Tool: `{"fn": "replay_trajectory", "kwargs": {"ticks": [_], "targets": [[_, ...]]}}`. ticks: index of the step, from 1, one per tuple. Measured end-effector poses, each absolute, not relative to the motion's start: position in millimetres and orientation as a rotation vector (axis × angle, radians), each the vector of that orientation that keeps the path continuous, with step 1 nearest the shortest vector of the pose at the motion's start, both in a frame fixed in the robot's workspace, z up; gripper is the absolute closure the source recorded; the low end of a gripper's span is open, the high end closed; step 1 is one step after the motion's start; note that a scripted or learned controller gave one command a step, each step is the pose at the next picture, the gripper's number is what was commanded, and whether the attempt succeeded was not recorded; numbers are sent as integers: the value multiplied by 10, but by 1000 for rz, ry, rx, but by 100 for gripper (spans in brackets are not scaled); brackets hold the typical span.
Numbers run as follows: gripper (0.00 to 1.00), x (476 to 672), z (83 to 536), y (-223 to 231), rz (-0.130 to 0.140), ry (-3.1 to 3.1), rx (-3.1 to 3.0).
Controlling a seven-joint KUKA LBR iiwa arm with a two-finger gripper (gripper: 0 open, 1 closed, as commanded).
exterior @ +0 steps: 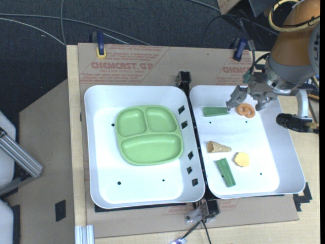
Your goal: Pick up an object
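Observation:
My gripper (247,103) hangs over the far part of the right bin (284,151), fingers spread apart and open. Between and just below the fingertips lies a small orange ring-shaped piece (246,111), resting on the bin floor and not gripped. A green bar (215,112) lies just left of it. Nearer the front of the same bin sit a tan cone-shaped piece (218,147), a yellow chunk (242,159) and a second green bar (225,172).
The left bin (101,177) holds a green divided plate (149,134) with three compartments. A black divider with clips runs between the bins. The bench's cardboard surface (152,62) surrounds both bins, with blue clamps (101,42) at the back edge.

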State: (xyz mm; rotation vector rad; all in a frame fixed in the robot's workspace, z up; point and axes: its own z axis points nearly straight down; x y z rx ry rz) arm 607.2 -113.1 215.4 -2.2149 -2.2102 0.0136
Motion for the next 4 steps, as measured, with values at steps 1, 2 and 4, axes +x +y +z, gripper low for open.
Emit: {"fn": "replay_trajectory", "kwargs": {"ticks": [1, 2, 4], "targets": [[0, 6100, 2231, -1128, 0, -2221, -2220], [0, 6107, 1672, -1223, 6, -2217, -2218], [0, 6054, 831, -1112, 4, -2218, -2218]]}}
